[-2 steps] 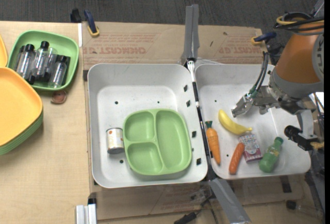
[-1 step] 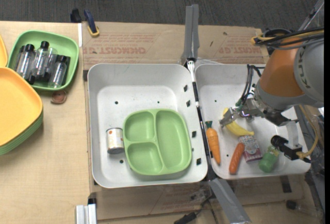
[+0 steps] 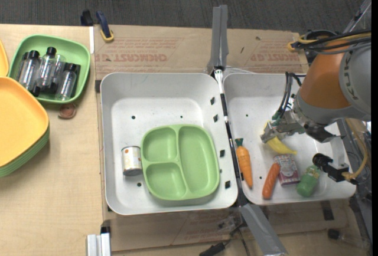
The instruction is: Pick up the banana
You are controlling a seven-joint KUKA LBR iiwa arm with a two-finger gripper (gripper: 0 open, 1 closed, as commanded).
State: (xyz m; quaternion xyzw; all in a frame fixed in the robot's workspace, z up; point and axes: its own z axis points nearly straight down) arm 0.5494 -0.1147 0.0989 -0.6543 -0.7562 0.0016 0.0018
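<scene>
The yellow banana (image 3: pixel 281 145) lies in the right bin (image 3: pixel 248 95), near its middle, slanting down to the right. My gripper (image 3: pixel 275 130) hangs directly over the banana's upper left end, at or just above it. The grey arm with its orange band (image 3: pixel 322 85) comes in from the right and hides the bin's far right part.
In the right bin lie two carrots (image 3: pixel 244 163) (image 3: pixel 270 181), a pink box (image 3: pixel 287 169) and a green bottle (image 3: pixel 308 183), all just below the banana. The left bin (image 3: pixel 118 95) holds a green divided plate (image 3: pixel 180 161) and a small can (image 3: pixel 131 160). Yellow plates (image 3: pixel 20 125) and a green tray of bottles (image 3: pixel 50 69) sit far left.
</scene>
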